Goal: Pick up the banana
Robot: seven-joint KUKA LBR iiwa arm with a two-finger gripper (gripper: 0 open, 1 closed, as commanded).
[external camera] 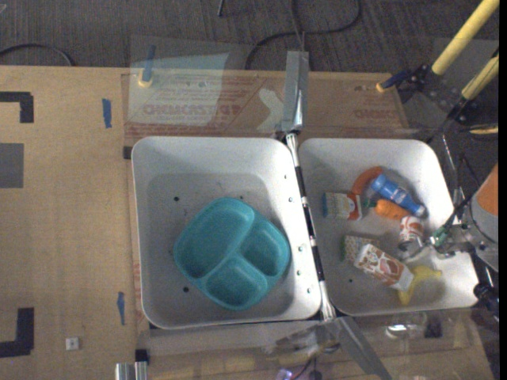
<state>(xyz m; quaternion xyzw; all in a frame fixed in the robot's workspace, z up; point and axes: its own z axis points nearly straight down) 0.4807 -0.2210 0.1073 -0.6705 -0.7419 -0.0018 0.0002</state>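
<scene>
While the L bin (pixel 150 236) holds a teal divided plate (pixel 231 252), the R bin (pixel 372 150) has a carton (pixel 379 264), blue bottle (pixel 396 194) & banana (pixel 420 282) near its front-R corner. Gripper (pixel 440 240) sits low just above-R of the banana, w/ nothing seen between its tips; can't tell if they're apart or together.

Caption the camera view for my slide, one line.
End effector poised at the right bin's edge above the banana amid clutter; teal divided plate in the left bin.
</scene>
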